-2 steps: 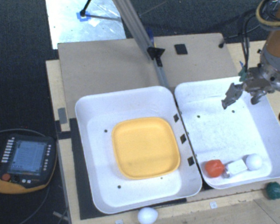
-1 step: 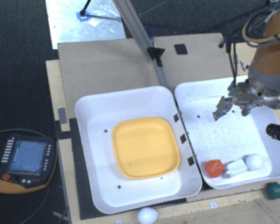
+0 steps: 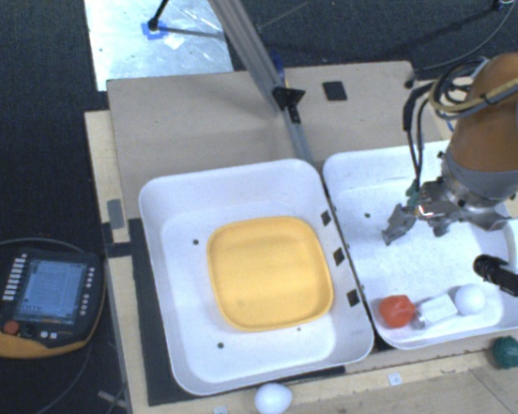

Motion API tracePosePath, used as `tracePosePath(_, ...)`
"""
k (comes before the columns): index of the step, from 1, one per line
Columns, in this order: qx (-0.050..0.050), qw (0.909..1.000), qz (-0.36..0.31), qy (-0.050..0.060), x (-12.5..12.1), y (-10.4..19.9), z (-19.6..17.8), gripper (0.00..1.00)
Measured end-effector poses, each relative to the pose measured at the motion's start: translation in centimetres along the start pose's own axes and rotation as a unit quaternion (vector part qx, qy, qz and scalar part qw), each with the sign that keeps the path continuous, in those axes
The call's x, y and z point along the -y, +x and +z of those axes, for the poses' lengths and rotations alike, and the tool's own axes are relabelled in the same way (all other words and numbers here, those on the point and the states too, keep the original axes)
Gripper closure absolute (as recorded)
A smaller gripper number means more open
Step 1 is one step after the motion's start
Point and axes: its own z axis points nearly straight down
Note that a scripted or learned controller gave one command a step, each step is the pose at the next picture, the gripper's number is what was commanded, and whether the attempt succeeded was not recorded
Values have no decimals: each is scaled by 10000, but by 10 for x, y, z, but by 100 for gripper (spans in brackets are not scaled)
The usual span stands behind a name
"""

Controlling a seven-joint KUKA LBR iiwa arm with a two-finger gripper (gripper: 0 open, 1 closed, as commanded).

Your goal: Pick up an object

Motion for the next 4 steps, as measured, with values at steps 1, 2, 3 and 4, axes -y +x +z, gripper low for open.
tracePosePath(1, 1, 10000, 1, -8, 7, -3, 45, 0)
tracePosePath(2, 1, 10000, -1, -32, 6, -3, 32, 100)
tracePosePath(3, 5, 10000, -1, -44, 3, -8, -11, 100)
tracePosePath(4, 6, 10000, 0, -51, 4, -18, -66, 100)
